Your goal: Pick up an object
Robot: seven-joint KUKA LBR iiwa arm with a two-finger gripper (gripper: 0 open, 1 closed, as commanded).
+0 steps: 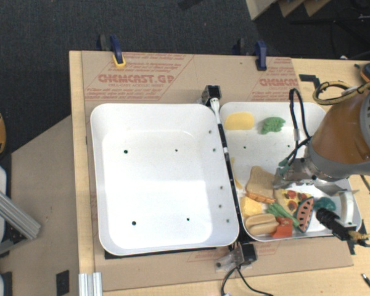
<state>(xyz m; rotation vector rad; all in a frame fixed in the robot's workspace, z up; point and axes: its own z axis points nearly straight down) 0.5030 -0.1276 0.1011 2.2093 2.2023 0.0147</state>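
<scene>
The right bin (253,150) holds several toy foods. A yellow piece (239,121) and a green broccoli-like piece (272,125) lie at its far end. A tan bread slice (259,181), a yellow wedge (252,207), a hot-dog bun (262,224), a red piece (283,230) and a watermelon slice (304,212) crowd its near end. My gripper (283,175) hangs low over this pile, just right of the bread slice. The orange-banded wrist (342,134) covers the bin's right side.
The left white bin (157,174) stands beside the right one, and a black divider strip (224,150) runs between them. Black cables (296,113) loop off the arm over the right bin. Blue clamps (116,49) hold the board's far edge.
</scene>
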